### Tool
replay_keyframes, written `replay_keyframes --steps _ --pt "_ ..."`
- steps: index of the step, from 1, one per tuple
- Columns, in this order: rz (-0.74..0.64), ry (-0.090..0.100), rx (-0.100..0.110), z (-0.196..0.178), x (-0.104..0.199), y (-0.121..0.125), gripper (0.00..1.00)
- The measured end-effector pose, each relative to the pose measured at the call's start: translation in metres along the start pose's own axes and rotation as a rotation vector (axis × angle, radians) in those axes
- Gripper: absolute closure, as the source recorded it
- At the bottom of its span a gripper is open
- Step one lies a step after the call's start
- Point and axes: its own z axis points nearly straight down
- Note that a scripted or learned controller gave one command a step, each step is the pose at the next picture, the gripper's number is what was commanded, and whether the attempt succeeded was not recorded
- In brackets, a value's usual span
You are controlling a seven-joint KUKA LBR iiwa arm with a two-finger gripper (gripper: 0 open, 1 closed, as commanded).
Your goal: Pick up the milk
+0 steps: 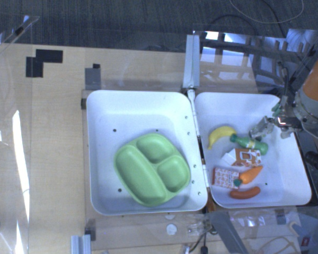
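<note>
Two milk cartons (235, 168) (touching), one banana (221, 135).

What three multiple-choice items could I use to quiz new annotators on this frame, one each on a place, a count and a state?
1. The green divided plate lies in:
A. the left bin
B. the right bin
C. the bare bench

2. The plate has how many compartments?
A. two
B. three
C. five

3. The banana:
A. lies in the right bin
B. hangs from the pincer
C. sits on the plate

Answers: 1 A, white left-bin floor surrounds it; 2 B, three hollows show; 3 A, it rests beside the green bottle, apart from the pincer.
</note>
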Motion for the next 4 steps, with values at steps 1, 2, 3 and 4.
replay_keyframes --steps 1,2,3,4 --pt "-0.112 -0.006 -0.029 0.091 0.021 -0.007 0.00" --pt "-0.117 -0.004 -0.049 0.101 0.024 -0.006 0.00" --pt "-0.121 -0.005 -0.063 0.087 0.026 -0.001 1.00" --pt "-0.121 -0.004 -0.062 0.087 0.026 -0.001 0.00"
